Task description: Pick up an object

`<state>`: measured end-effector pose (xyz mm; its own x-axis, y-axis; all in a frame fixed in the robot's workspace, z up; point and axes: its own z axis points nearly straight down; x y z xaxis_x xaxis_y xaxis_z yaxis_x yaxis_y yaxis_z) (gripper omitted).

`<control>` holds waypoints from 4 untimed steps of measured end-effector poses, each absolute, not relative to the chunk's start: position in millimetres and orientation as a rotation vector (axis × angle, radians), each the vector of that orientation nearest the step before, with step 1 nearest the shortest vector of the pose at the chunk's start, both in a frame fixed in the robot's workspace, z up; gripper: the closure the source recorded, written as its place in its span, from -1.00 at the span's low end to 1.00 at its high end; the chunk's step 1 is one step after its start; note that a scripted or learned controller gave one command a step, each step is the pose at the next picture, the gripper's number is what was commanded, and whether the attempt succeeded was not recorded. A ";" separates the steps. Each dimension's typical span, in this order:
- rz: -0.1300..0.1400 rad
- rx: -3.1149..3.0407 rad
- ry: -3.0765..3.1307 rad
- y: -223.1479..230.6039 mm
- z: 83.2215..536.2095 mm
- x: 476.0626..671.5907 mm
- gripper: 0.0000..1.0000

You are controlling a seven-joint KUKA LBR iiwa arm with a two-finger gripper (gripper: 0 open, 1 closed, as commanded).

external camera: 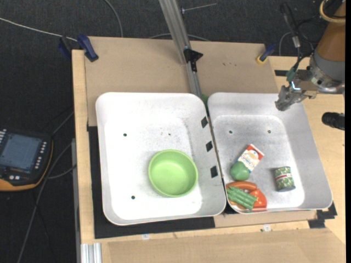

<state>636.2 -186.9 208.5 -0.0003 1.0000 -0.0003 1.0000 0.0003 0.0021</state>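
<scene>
Hovering at the upper right of the frame, the gripper sits over the top right corner of the right bin, w/ the grey arm and its orange band rising off toward the right edge. Nothing shows between its tips; how far apart they stand can't be told at this res.

Right bin holds four things, all clustered toward its lower half, well apart from the gripper:
- small carton (white w/ red top edge, tilted), approx. centre of the bin
- green ball, touching the carton's lower left end
- red-and-green toy veg plate, at the bin's lower left corner, just below the ball
- small green can, lying to the right of the others, near the bin's lower right

Left bin carries a green bowl, upright, opening facing up, in its lower right part.

Both bins rest side by side on the wooden counter. A metal pole runs down from the top centre of the frame to the gap between the bins. A handheld pendant w/ a screen lies at the left edge, off the counter.
</scene>
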 end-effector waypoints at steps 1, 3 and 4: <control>0.002 2.217 2.226 -130.0 210.4 621.3 1.00; 0.002 2.217 2.226 -20.5 224.4 609.4 1.00; 0.002 2.216 2.228 40.2 221.6 599.3 1.00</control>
